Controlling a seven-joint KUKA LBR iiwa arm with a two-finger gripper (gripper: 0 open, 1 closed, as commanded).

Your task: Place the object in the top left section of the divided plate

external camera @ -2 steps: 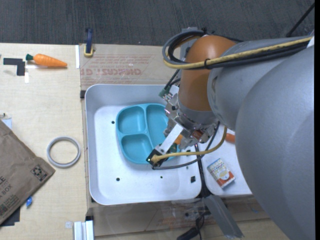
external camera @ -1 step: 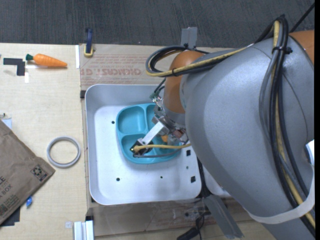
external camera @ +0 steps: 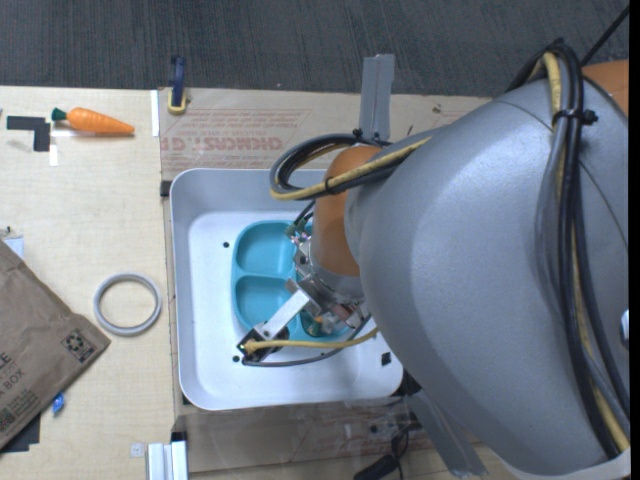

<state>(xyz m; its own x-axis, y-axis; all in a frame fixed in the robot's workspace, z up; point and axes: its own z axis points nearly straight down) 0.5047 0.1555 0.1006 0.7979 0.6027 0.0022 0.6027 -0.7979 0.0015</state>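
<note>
A turquoise divided plate (external camera: 262, 273) lies in the white bin (external camera: 205, 298); two of its left sections show, the rest is covered by the arm. The gripper (external camera: 322, 313) hangs low over the plate's right part, under the big grey arm with its orange band. Its fingers are hidden among cables and the wrist. A white strip and a yellow-black cable (external camera: 275, 340) reach from the wrist toward the bin's front left. I cannot make out any object in the gripper or on the plate's visible sections.
On the bench left of the bin lie a toy carrot (external camera: 95, 121), a grey ring (external camera: 127, 302) and a brown cardboard box (external camera: 35, 353). A grey post (external camera: 376, 98) stands behind the bin. The arm's bulk covers the frame's right half.
</note>
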